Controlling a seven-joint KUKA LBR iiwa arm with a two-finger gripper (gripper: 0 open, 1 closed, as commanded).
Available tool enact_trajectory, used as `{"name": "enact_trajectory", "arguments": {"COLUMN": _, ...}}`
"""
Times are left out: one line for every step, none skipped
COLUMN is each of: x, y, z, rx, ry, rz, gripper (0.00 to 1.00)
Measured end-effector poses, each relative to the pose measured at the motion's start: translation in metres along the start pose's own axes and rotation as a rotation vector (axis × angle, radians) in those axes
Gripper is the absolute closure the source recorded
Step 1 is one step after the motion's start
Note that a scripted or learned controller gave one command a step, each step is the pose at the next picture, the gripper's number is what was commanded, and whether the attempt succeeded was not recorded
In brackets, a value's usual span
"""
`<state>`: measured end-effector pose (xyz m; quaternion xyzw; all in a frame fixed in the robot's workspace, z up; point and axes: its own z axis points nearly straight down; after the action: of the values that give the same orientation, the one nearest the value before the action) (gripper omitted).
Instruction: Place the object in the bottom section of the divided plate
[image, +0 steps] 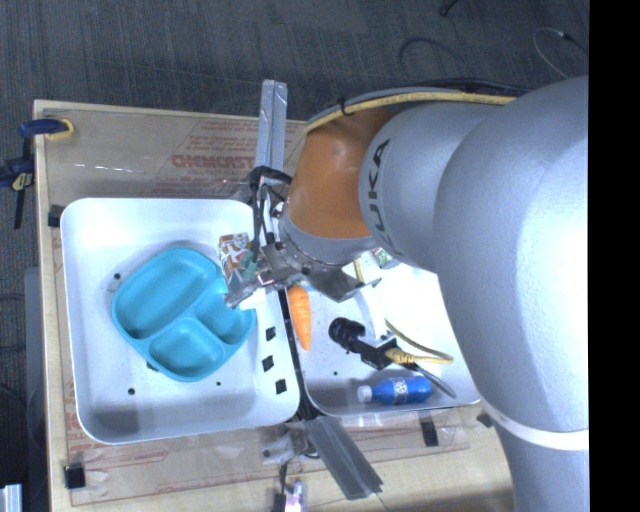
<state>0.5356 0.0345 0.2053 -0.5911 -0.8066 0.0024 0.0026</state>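
Dark carpet is showing around a pale bench (150, 140), which is bearing two white bins side by side. The left bin (95, 400) is holding the blue divided plate (160, 290). The gripper (248, 280) is hovering at the plate's right rim. A small colourful packet (235, 250), likely the object, is sitting right against the gripper, over that rim. Whether the gripper is clamped on it cannot be told, as the wrist is hiding the contact.

Judging by this, the carry-and-place step is underway. Next, the packet needs shifting down and left, over the plate's bottom section (190, 348), before lowering and release.

In the right bin (340, 405), an orange carrot (298, 318) is lying along the wall between the bins, and a blue bottle (400, 388) is resting near the front. Neither is blocking the path. The plate's inner ridges are the main risk for a misplaced drop.
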Motion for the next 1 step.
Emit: {"name": "enact_trajectory", "arguments": {"x": 0.0631, "y": 0.0383, "z": 0.0216, "rx": -0.001, "ry": -0.002, "rz": -0.244, "gripper": 1.0}}
